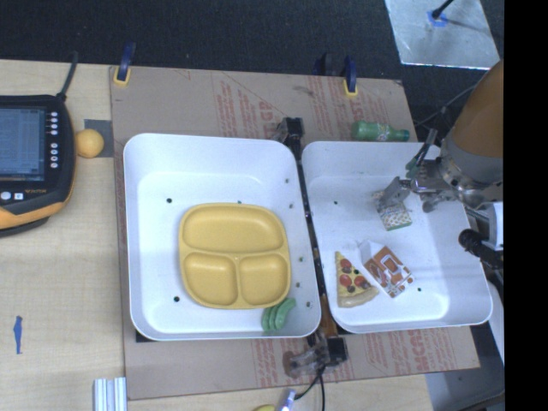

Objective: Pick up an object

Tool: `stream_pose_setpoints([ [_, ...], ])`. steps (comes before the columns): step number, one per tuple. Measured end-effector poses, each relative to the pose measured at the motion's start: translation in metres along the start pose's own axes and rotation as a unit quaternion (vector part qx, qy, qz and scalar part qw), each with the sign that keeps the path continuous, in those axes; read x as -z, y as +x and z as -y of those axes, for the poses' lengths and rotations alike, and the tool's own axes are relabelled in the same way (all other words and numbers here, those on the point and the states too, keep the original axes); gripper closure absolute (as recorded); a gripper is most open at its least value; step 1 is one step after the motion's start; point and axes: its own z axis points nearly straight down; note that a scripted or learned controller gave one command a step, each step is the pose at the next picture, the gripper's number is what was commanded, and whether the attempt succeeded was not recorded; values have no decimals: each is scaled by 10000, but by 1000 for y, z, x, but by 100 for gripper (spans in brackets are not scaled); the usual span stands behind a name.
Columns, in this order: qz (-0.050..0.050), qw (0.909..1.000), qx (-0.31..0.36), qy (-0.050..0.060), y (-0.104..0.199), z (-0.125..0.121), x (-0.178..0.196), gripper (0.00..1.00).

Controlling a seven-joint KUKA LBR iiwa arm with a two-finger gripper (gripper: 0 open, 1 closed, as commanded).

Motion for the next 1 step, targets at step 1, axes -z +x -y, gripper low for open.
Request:
stream_pose_setpoints([
  [1,-1,10000,16,10,-13,-28,-63,0],
])
